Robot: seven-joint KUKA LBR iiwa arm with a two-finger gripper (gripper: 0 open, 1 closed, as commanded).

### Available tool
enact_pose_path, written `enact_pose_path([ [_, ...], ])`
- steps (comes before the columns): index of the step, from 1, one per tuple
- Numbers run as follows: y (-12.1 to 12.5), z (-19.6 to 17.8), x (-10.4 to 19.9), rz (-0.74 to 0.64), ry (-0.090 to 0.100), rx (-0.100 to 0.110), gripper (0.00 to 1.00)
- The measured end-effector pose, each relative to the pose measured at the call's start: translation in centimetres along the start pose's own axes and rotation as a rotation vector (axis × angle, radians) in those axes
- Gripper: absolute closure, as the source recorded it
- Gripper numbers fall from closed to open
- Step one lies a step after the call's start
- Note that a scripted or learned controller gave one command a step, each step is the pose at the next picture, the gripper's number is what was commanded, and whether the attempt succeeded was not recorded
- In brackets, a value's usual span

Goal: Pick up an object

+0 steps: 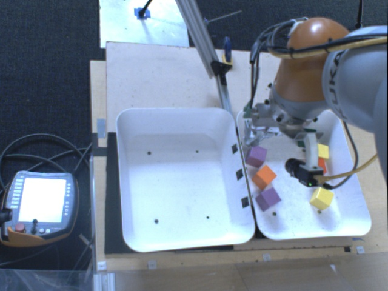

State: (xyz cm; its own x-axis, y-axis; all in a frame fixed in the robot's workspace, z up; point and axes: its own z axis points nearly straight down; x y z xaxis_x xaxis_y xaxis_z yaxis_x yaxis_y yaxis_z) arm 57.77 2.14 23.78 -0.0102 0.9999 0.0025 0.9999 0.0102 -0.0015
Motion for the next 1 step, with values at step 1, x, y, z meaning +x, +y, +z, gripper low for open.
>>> enact_pose_path([
  [1,-2.97,-0.06,4.48,0.000,0.000,0.001,1.00],
])
